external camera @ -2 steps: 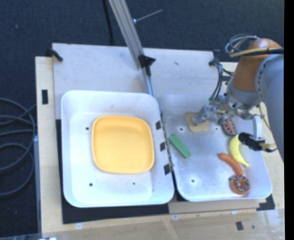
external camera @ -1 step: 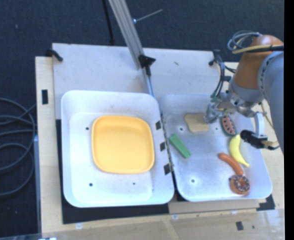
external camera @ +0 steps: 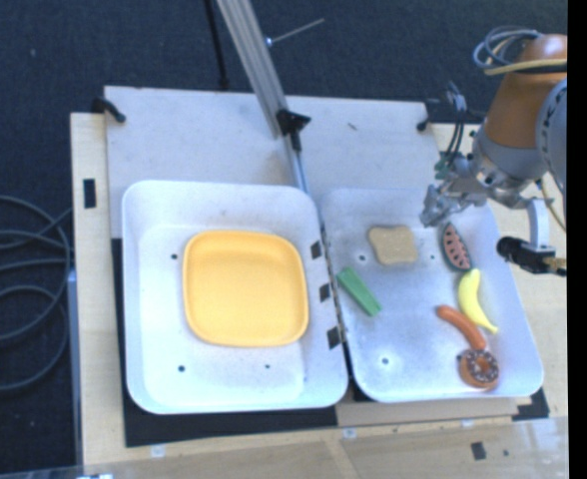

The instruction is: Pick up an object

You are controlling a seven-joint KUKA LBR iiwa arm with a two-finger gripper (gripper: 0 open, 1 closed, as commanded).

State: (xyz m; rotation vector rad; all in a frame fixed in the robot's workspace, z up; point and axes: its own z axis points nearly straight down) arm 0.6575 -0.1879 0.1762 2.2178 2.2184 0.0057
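Gripper [external camera: 435, 211] over right bin [external camera: 413, 367] back edge, beside watermelon slice [external camera: 456, 247], toast [external camera: 392, 244]; yellow plate [external camera: 245, 287] in left bin [external camera: 154, 367].

Two bins sit side by side on the table [external camera: 214, 118]. The left bin [external camera: 144, 267] holds a plate [external camera: 245, 287] near its middle. In the right bin [external camera: 413, 367], a slice of bread [external camera: 392, 244] lies toward the back, with a block [external camera: 358, 292] to its front left, close to the divide. Along the right side run a watermelon slice [external camera: 456, 246], then a banana [external camera: 474, 299], a sausage [external camera: 461, 326] and a doughnut [external camera: 478, 368] at the front. The tool [external camera: 439, 208] hangs over the back of the right bin, just behind the watermelon slice
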